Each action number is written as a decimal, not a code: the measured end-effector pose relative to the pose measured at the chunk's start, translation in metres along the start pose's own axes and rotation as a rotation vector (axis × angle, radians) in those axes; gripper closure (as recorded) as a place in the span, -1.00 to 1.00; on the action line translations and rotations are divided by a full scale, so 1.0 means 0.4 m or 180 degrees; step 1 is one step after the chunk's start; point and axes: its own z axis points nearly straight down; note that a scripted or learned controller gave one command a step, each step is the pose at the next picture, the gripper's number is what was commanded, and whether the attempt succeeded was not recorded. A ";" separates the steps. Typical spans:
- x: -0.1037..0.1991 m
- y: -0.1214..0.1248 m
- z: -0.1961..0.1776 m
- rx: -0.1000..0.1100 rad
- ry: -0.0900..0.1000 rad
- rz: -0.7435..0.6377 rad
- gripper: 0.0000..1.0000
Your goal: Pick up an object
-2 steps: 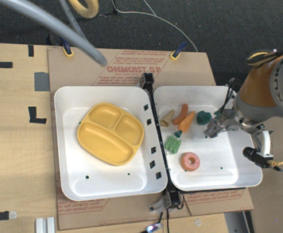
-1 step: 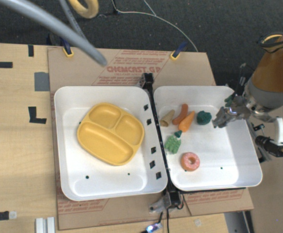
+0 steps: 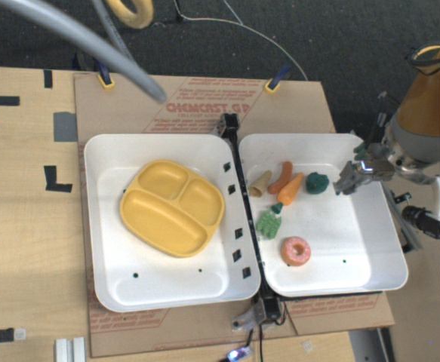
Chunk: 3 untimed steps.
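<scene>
The right bin (image 3: 370, 232) holds several small toy foods. A tan piece (image 3: 260, 182), a red sausage (image 3: 281, 176) and an orange carrot (image 3: 290, 190) lie close together near its left wall. A dark green lump (image 3: 317, 182) sits just right of them. Lower down are a green broccoli piece (image 3: 269, 223) and a pink donut (image 3: 296, 251). My gripper (image 3: 347, 180) hangs over the bin's right side, a short way right of the dark green lump, with nothing visible in it.
The left bin (image 3: 106, 277) carries a yellow divided plate (image 3: 173, 206). A black divider (image 3: 238, 202) runs between the bins. The arm's orange band (image 3: 423, 104) rises at the right edge. A grey pole (image 3: 76, 32) crosses the upper left.
</scene>
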 end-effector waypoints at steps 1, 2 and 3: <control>0.151 0.019 -0.009 0.0006 0.0007 -0.0018 1.00; 0.289 0.047 0.017 0.0013 0.0005 -0.0014 1.00; 0.395 0.096 0.008 0.0008 0.0004 -0.0014 1.00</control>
